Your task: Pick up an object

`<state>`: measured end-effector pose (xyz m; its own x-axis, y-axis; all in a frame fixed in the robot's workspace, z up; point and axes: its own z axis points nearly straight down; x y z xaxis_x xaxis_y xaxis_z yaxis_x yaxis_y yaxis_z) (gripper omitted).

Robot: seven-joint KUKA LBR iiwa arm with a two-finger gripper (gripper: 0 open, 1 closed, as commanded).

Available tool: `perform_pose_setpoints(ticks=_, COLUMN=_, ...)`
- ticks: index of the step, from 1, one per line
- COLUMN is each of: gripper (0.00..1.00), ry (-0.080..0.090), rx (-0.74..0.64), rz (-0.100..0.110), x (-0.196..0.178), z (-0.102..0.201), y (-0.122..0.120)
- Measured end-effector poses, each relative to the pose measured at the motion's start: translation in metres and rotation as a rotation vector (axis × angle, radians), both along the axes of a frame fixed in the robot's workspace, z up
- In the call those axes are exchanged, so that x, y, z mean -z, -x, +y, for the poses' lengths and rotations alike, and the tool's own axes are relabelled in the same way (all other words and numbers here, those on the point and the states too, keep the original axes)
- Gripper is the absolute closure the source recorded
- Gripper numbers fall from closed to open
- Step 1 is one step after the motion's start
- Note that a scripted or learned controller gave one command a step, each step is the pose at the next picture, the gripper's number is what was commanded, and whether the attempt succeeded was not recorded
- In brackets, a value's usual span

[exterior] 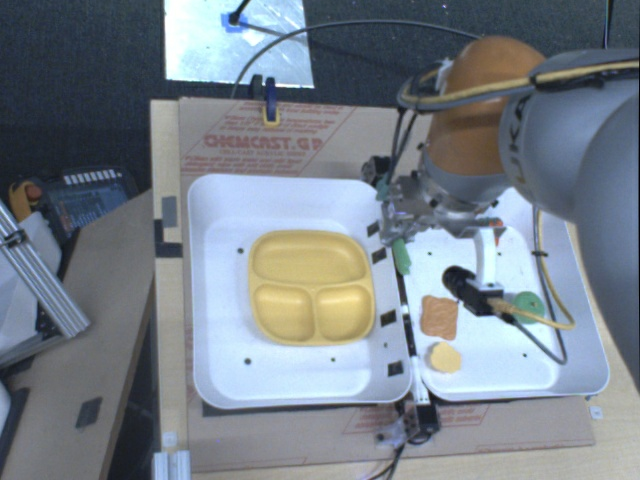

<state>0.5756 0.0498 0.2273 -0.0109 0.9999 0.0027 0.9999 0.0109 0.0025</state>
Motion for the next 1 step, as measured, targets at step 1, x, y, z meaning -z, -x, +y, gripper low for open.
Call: perform_pose_setpoints(ticks=1, gripper=1.0, ry=0.0, rx=0.001, rz=0.003, x=0.0107, z=0.0578, y=0.0087)
